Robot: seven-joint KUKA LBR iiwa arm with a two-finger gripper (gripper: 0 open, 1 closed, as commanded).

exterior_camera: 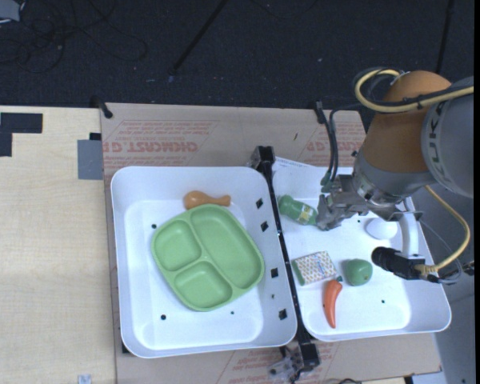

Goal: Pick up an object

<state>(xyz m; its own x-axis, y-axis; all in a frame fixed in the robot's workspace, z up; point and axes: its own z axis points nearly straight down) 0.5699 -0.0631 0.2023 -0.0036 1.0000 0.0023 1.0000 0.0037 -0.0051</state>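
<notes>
Over the right bin's (432,320) far-left corner: pincer (330,217) hovering just beside a green bottle (296,210), finger state impossible to tell. Likely approaching for a grasp; next, shifting left, then descending squarely around it.
</notes>
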